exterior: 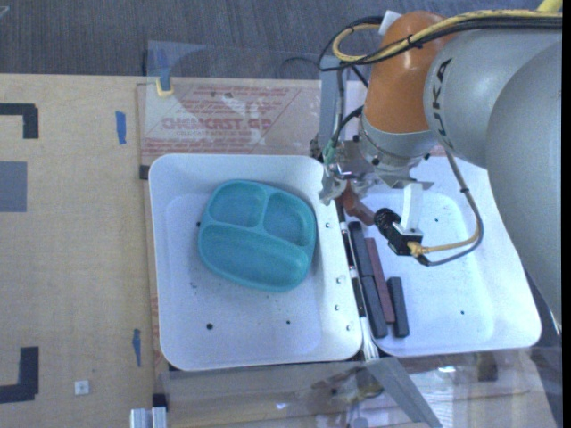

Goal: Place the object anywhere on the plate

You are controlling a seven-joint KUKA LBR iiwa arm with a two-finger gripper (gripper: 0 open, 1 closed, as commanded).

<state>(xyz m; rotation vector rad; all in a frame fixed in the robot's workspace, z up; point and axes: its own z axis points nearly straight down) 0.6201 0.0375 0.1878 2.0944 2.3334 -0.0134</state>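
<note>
The gripper (352,205) hangs at frame centre over the right bin's (464,328) left edge, beside the teal divided plate (258,234)

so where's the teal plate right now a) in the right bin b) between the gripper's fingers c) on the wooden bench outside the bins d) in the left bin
d: the plate lies flat on the floor of the left bin, apart from the gripper, which is over the right bin by the divide.
</note>
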